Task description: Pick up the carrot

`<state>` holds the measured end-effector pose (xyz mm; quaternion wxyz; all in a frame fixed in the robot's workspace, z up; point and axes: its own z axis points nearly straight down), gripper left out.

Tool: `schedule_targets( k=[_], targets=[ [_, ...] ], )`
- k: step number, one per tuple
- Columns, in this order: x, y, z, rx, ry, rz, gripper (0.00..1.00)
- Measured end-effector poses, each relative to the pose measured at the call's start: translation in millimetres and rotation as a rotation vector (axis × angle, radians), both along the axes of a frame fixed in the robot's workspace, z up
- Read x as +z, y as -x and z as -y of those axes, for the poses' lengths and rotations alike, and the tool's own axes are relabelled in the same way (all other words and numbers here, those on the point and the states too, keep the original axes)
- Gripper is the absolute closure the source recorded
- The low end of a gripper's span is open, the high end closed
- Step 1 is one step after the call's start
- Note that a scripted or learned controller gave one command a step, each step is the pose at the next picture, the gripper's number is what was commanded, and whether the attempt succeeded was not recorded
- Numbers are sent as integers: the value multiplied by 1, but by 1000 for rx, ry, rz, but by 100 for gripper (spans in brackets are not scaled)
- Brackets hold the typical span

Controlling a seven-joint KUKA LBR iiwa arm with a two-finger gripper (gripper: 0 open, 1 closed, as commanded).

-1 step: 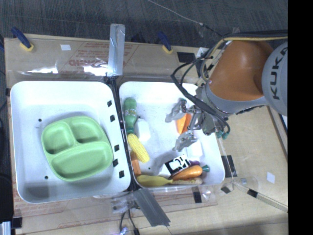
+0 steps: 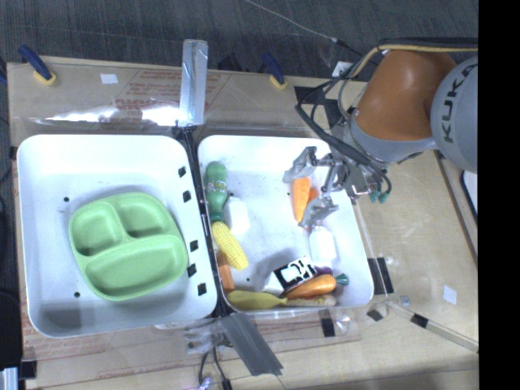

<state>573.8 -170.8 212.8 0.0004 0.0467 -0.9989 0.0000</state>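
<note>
Bench (image 2: 422,250): pale wood, near right.
Right bin (image 2: 268,149): corn (image 2: 229,244), banana (image 2: 253,300) near; cucumber (image 2: 215,187) left.
Left bin (image 2: 41,177): green divided plate (image 2: 127,243).
Carrot (image 2: 301,197): between the fingers of gripper (image 2: 312,188), fingers closed on it, above right bin.
Floor (image 2: 122,15): dark carpet, far.

In the right bin (image 2: 268,149) the gripper (image 2: 311,187) sits with a finger on either side of the carrot (image 2: 300,197), seemingly gripping it. A corn cob (image 2: 229,244) lies near the divider, and the left bin (image 2: 49,161) holds a green plate (image 2: 127,244).
</note>
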Motion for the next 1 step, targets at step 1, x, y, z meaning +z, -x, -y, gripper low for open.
schedule_targets(
  k=[1],
  targets=[
    [-121, -7, 34, -212, 0, 2, 0]
  ],
)
